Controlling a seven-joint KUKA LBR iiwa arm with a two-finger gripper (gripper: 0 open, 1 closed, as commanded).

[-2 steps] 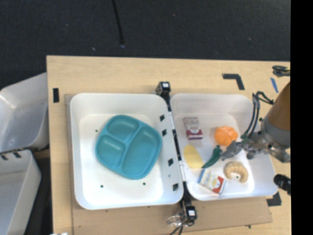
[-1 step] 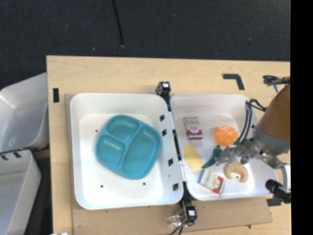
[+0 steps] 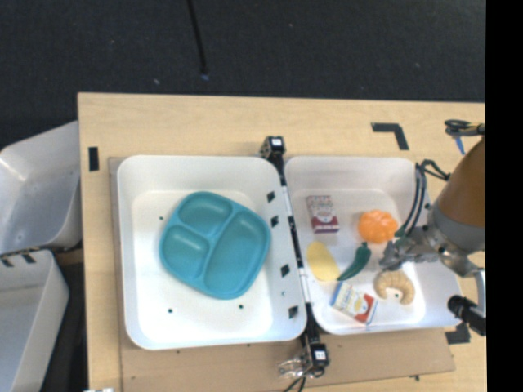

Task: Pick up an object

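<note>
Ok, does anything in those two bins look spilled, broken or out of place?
Nothing stands out. The blue divided plate lies flat in the left bin. In the right bin, the small cartons, orange, yellow piece, green pepper and croissant lie loosely scattered, none spilled.

Two shallow white bins sit side by side: the left bin (image 3: pixel 131 300) holds one blue divided plate (image 3: pixel 215 244). The right bin (image 3: pixel 351 171) holds six things: one orange (image 3: pixel 377 226), one green pepper (image 3: pixel 355 263), one yellow lemon (image 3: pixel 322 262), one croissant (image 3: pixel 395 285) and two small cartons (image 3: pixel 323 214) (image 3: pixel 354 303).
</note>
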